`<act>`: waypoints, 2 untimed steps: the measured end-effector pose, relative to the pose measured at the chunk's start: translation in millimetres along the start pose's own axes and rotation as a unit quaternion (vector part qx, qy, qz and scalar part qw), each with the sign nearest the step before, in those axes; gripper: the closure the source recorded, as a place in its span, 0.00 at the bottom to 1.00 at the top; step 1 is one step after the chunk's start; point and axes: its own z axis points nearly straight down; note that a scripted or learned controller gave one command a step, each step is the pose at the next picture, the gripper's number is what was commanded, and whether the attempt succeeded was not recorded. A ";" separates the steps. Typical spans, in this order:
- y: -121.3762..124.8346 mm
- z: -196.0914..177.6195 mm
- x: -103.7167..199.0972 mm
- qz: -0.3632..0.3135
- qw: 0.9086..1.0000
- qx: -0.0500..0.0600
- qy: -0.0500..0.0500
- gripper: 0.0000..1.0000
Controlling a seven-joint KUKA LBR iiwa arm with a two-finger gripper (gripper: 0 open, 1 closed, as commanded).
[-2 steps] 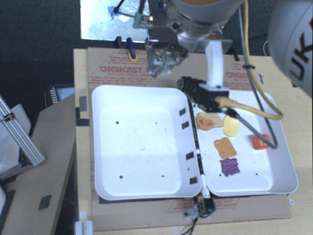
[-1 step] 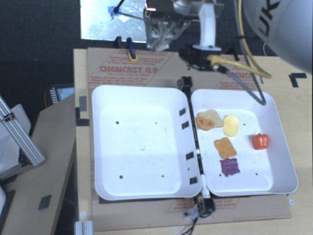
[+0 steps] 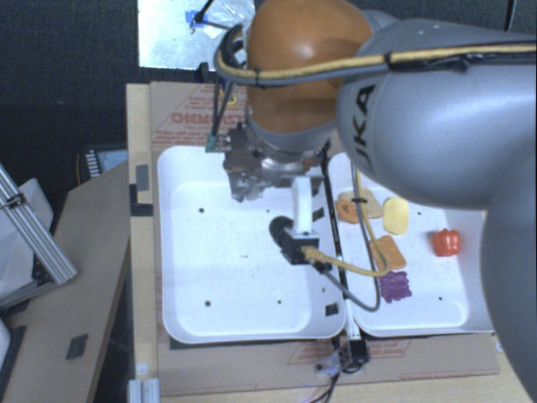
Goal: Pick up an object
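The grey arm [image 3: 436,116] reaches in from the right, its gripper [image 3: 244,187] poised over the far part of the left bin [image 3: 210,259]; whether it is open or closed cannot be told from here. The objects to pick lie together in the right bin [image 3: 436,305], apart from the gripper: a yellow piece [image 3: 396,215], a red pepper [image 3: 446,242], an orange-brown piece [image 3: 391,253] and a purple grape cluster [image 3: 395,286].
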 end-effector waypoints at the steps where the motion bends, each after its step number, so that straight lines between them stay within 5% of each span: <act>1: 3.7 -62.7 -19.4 0.000 1.000 -0.008 0.003 1.00; 2: 1.0 -186.9 14.1 -0.004 1.000 -0.013 0.006 1.00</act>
